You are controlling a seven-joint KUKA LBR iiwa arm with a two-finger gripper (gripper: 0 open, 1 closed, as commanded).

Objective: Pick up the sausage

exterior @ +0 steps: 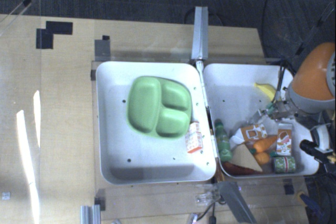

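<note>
One sausage (239, 169), dark red, lies along the near wall of the right bin (231, 78), partly hidden under a tan wedge (245, 157). Just left stands a green bottle (222, 140). Whether the hand (273, 108) is clenched, I cannot tell; the arm (315, 78) is cut off at the right.
</note>
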